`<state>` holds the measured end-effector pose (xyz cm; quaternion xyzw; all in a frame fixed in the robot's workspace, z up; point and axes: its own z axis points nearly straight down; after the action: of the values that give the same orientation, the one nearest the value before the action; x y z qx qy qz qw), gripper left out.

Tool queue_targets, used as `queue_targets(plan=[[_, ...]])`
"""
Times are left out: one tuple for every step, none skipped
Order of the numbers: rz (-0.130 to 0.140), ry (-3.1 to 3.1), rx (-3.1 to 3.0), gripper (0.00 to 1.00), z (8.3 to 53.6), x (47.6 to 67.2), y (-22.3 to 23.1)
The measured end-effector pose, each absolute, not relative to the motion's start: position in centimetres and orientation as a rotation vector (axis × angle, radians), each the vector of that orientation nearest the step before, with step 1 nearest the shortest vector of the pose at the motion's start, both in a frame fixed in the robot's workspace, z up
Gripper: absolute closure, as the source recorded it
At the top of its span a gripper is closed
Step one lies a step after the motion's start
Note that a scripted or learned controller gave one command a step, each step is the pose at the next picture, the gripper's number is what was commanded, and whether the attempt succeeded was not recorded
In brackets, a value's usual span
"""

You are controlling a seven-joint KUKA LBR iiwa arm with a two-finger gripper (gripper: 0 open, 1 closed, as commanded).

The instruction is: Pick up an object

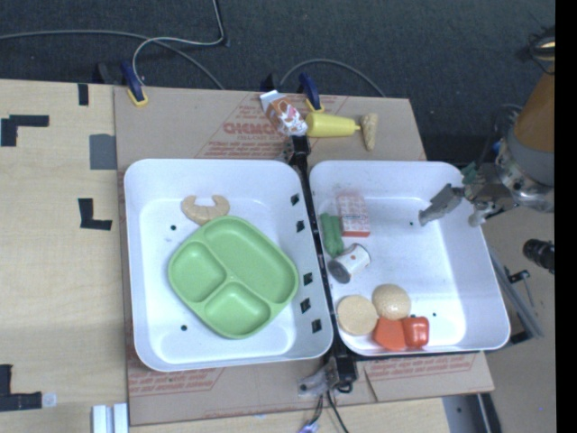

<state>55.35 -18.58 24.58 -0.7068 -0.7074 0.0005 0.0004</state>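
The right bin (pixel 469 269) holds a red-and-white packet (pixel 352 213), a green stick-like item (pixel 332 235), a small grey and white cylinder (pixel 350 262), a flat tan disc (pixel 356 315), a beige ball (pixel 391 299) and a red piece (pixel 402 334). My gripper (pixel 456 207) hangs over that bin's upper right corner, well right of the packet. It is open, with nothing between its fingers (pixel 436 208). The grey arm with its orange band (pixel 539 120) comes in from the right edge.
The left bin (pixel 144 242) carries a green divided plate (pixel 233 276) and a tan crescent-shaped piece (pixel 206 207). Behind the bins on the cardboard lie a yellow toy (pixel 332 126) and a small wrapper (pixel 283 113). Cables run across the dark floor at the top.
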Motion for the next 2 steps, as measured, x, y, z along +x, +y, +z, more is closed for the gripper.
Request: queue_targets(plan=[[0.002, -2.222, -2.217, 0.00, 16.3, 58.8, -12.7], [-0.007, -2.227, -2.222, 0.00, 8.9, 61.0, -10.0]])
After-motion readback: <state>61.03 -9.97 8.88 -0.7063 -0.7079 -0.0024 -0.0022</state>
